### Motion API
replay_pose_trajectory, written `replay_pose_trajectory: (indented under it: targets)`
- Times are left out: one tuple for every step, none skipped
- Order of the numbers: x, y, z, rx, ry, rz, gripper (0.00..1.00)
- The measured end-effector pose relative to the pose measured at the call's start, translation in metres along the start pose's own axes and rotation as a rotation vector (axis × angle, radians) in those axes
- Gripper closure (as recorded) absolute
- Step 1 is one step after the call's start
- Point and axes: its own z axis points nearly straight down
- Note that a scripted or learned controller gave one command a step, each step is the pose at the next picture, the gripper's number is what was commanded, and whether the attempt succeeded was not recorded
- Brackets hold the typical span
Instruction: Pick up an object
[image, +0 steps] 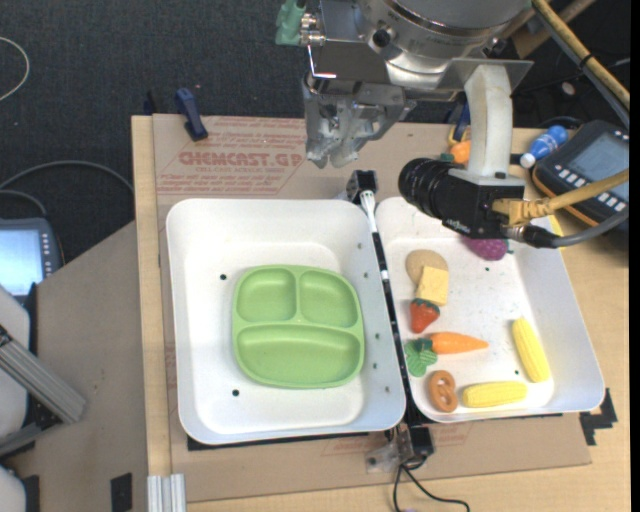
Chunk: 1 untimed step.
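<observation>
Bench: you see brown board (240, 150) carrying the two white bins side by side.
Left bin (190, 300): it holds a green divided plate (297, 327), lying flat near the middle.
Right bin (560, 300): all the toy food sits here, spread across the floor.
Arm (440, 30): it hangs above the far edge of the bins, near the divider between them.
Gripper (335, 135): high over the board just beyond the left bin's far right corner; you cannot tell from this angle how the fingers stand, and nothing shows between them.
Carrot (452, 344): lying across the middle of the right bin.
Corn cobs: one (529, 349) near the right wall, one (492, 394) along the near wall.
Cheese wedge (433, 287): resting against a tan potato (424, 264).
Strawberry (424, 316): just below the cheese.
Pretzel (442, 390): left of the near corn cob.
</observation>
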Motion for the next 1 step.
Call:
replay_pose_trajectory:
  targets:
    - [0.0009, 0.0004, -0.0103, -0.003, 0.001, -0.002, 1.0]
